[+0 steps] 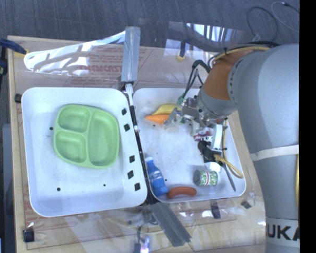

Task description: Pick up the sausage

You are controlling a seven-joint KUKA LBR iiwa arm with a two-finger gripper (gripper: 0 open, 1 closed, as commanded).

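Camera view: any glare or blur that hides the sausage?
Camera view: sausage is sharp and evenly lit at the right bin's near edge; glare sits on the clear plastic sheet behind the left bin; overall image slightly soft.

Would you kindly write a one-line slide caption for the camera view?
KUKA arm's hand beside the carrot in the right bin; sausage lies untouched at the bin's near edge.
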